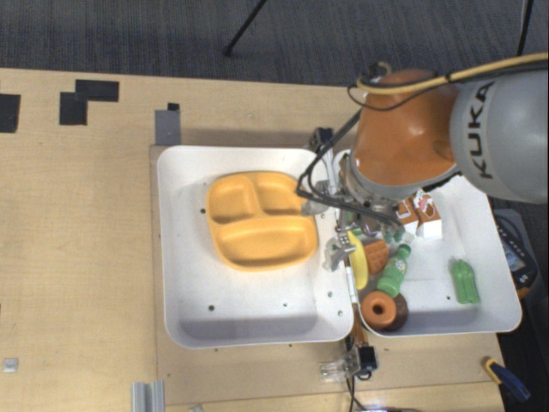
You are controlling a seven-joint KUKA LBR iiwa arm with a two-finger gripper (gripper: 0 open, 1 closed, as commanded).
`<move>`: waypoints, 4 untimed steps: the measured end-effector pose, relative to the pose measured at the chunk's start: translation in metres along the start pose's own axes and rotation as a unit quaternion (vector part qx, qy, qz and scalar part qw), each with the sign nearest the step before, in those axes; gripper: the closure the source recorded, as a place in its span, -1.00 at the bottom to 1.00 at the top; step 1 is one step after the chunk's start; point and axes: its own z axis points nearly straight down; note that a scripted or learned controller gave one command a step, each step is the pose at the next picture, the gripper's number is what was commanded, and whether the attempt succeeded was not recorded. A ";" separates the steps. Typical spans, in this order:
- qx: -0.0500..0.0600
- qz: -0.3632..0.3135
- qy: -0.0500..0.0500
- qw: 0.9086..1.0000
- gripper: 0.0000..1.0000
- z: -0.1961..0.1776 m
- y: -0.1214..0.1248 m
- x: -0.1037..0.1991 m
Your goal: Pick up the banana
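Tan wooden bench (pixel 77 256) before dark grey carpeted floor (pixel 129 15).

Two shallow white bins, left (pixel 184 256) and right (pixel 493 303), of smooth, faintly glossy moulded plastic, stand on a matt, pale tan wood-look bench (pixel 77 256) before a dark, ribbed, carpet-like floor (pixel 129 15). The yellow-orange divided plate (pixel 257 221) looks like smooth satin plastic, as do the small yellow banana (pixel 358 264), the green bottle (pixel 393 275), the green block (pixel 465 281) and the glossier brown ring-shaped doughnut (pixel 383 310). The arm's orange band (pixel 403 136) shows a smooth semi-gloss shell, its grey casing (pixel 502 136) a matt painted finish, and the gripper (pixel 343 249) bare, dull metal.
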 end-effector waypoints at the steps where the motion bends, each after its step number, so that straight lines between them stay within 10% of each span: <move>1: 0.001 -0.088 0.001 0.996 -1.00 0.000 -0.032 0.011; 2: 0.000 -0.103 0.001 0.995 -1.00 0.000 -0.036 0.027; 3: 0.000 -0.231 0.000 0.973 -1.00 0.000 -0.025 0.013; 4: 0.000 -0.402 0.000 0.916 -1.00 0.000 -0.029 0.023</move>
